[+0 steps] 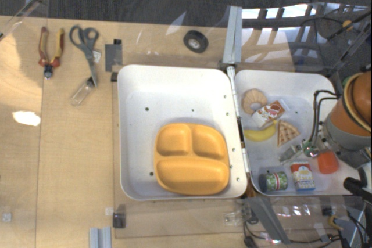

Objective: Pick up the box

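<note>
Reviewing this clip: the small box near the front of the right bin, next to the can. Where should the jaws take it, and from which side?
From straight above, probably, closing across the narrower left-right width of the box. It lies flat in the right bin, face up. The can sits close on its left and the bin's front wall just below, so a side approach looks blocked; the jaws need to slip in between box and can.

Pale wood-grain bench point(58, 171) across the left of the frame, matt but catching glare at far left. Two white bins point(133, 125), smooth moulded plastic with a soft sheen. Yellow tray point(192, 158) at centre, glossy smooth plastic. Upper left: scissors point(87, 52) with bright metal blades and dark handles, pliers point(50, 50) with red grips. Tape roll point(196, 40) up top, shiny black. Lower right, the box point(303, 177), printed card, and a can point(274, 180) with a metallic shine.
</note>
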Motion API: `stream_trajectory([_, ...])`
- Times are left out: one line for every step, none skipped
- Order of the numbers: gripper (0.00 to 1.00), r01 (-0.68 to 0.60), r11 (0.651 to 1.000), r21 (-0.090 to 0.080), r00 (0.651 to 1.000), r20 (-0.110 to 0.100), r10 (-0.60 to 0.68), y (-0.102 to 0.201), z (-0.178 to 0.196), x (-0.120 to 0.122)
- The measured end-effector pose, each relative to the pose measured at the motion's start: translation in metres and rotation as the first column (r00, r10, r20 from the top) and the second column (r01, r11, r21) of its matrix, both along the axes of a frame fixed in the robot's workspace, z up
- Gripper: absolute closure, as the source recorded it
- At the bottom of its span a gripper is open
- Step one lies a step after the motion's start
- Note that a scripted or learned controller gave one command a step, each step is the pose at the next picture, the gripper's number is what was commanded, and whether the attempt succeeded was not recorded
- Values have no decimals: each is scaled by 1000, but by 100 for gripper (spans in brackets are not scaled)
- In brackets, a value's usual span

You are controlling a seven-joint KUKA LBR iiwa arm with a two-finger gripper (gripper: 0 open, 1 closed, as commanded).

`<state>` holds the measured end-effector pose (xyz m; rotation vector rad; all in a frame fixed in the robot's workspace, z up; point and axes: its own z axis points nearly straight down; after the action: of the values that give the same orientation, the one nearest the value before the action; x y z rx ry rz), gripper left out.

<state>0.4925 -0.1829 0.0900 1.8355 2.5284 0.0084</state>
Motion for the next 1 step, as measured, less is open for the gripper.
stream_trajectory([0, -4, 1000, -1, 1000, 1, 4, 1, 0, 0])
